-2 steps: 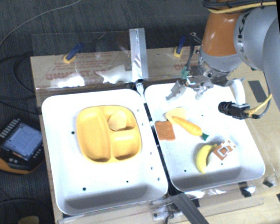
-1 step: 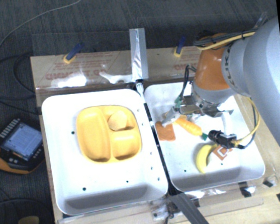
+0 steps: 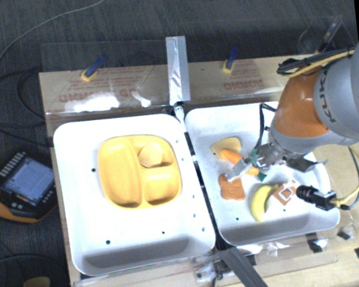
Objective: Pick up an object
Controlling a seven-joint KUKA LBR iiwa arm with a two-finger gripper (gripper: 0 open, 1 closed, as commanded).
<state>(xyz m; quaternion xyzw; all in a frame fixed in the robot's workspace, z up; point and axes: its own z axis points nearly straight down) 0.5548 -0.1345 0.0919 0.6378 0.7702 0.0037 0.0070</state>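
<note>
Gripper point(image 3: 242, 168) is low in the right bin point(image 3: 242, 232), right among the toy food point(image 3: 234, 188); honestly can't tell its state. Banana point(image 3: 260, 201) lies nearer. Yellow tray point(image 3: 139, 170) in the left bin point(image 3: 92, 248).

Two bins sit side by side on the bench: the left bin point(image 3: 88, 248) and the right bin point(image 3: 306, 221). In the left bin lies a divided tray point(image 3: 122, 179), with a round piece point(image 3: 150, 154) in its upper right compartment. In the right bin the items cluster near the middle: a wedge point(image 3: 227, 145) farthest back, a carrot point(image 3: 231, 156) just before it, a lumpy piece point(image 3: 232, 188) nearer the front, and a banana point(image 3: 259, 201) to its right. The gripper point(image 3: 250, 164) reaches in from the right, among these items.
</note>
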